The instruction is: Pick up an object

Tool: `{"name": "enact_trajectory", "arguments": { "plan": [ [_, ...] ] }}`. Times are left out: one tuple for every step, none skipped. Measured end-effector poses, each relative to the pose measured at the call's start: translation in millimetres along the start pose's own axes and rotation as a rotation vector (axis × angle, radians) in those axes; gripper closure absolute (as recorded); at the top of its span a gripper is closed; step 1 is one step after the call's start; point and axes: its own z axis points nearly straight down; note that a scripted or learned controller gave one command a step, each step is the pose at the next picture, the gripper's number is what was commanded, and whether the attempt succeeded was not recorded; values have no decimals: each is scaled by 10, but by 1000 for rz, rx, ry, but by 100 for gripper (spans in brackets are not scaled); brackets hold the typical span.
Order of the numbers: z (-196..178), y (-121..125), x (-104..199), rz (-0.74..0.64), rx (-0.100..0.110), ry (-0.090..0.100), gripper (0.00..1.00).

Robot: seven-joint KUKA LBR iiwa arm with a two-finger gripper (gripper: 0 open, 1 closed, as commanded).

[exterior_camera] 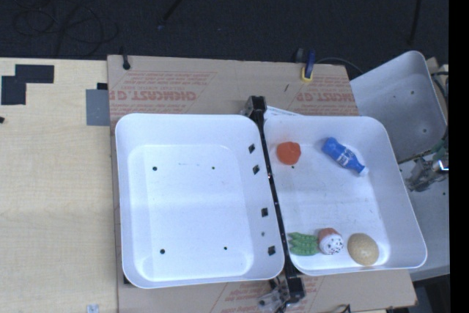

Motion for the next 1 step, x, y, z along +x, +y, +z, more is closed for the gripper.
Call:
{"name": "enact_trajectory", "arguments": {
  "plan": [
    [-101,2,-1,-2,0,0,100]
  ]
}}
